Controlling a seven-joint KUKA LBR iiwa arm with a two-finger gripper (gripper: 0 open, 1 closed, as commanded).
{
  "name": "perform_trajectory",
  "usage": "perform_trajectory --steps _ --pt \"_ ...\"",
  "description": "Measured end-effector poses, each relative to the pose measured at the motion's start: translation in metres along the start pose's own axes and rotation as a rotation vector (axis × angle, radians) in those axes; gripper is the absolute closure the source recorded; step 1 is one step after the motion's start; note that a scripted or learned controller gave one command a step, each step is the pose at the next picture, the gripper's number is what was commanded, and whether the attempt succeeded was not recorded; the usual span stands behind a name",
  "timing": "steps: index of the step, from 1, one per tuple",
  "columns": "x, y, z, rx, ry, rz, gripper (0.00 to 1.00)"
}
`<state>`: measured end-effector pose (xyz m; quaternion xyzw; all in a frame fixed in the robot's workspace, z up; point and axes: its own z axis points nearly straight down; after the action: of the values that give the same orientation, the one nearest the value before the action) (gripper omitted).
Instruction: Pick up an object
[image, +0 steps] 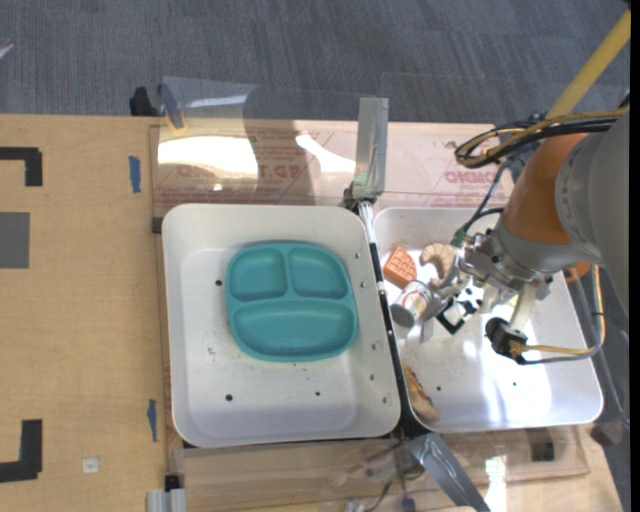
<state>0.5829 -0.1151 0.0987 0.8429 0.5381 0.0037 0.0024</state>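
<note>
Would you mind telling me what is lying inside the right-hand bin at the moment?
The right bin holds an orange waffle-patterned piece, a tan piece and a small metallic item, with the gripper low among them. The arm covers whatever lies beneath it.
</note>
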Motion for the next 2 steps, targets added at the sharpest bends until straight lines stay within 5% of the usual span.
perform_trajectory --steps 1,2 --pt "0.004 -0.036 0.01 0.001 -0.002 0.161 1.0" --pt "-0.009 -0.049 0.01 0.002 0.0 0.515 1.0"
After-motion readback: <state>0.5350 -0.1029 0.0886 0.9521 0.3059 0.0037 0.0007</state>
